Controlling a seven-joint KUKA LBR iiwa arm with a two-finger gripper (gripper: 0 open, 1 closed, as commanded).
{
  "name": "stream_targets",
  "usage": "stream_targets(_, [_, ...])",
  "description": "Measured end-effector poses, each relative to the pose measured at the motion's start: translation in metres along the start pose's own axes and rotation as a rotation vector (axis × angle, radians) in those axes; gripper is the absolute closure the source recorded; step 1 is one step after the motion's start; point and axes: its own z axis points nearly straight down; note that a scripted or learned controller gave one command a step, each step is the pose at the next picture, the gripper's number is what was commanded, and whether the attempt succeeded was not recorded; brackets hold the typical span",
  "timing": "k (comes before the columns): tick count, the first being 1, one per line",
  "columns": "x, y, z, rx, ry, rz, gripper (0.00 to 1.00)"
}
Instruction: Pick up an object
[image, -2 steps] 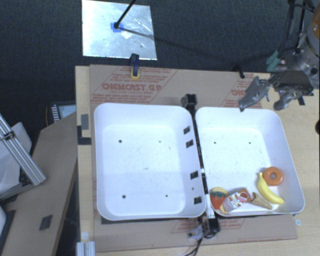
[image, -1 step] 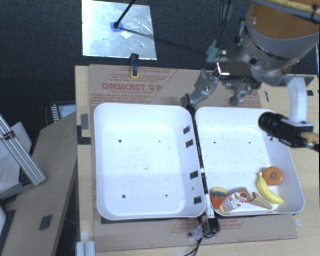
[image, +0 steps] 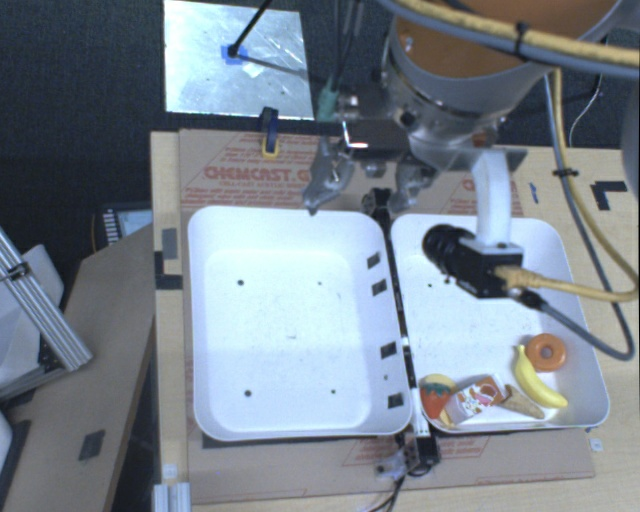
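Yellow plastic banana (image: 538, 378) in right white bin's (image: 575, 262) near corner: swing empty, spread end effector (image: 362, 192) over, descend squarely.

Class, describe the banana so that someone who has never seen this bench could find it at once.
Start at the right bin and go to its near right corner, where small toys cluster. The banana is the curved yellow one, just below the orange donut and right of the ice-cream cone.
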Motion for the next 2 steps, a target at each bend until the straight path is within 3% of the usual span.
stream_targets(2, [-0.0086,0.0007,-0.0003,0.001,-0.002,0.012,0.00])
